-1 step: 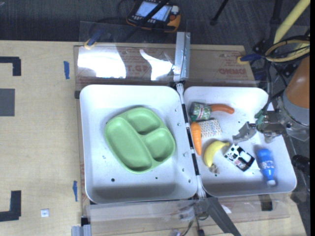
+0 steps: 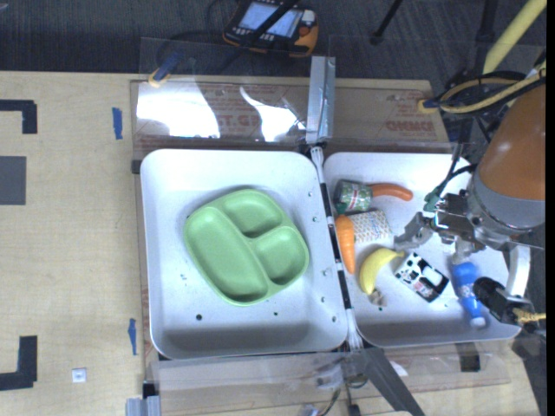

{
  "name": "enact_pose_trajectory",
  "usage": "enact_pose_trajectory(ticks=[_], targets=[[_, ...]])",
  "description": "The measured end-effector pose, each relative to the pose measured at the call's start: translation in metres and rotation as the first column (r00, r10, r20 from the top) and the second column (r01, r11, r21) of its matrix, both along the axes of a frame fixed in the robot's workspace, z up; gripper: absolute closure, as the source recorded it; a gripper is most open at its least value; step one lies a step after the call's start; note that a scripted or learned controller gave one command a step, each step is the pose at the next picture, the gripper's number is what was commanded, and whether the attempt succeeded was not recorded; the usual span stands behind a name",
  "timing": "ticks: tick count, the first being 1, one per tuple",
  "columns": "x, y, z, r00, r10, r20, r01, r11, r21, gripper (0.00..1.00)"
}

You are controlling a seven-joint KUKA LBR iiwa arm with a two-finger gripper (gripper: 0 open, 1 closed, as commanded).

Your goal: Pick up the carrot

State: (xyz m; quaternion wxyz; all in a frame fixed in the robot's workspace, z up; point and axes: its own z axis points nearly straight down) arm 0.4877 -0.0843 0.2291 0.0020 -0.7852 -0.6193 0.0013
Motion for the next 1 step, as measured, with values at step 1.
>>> enact_pose_trajectory(ticks=[1], targets=[[-0.0086,-0.0349,-0.0684,0.999,0.042,0.001,-0.042,0.999,-0.001,0.0]])
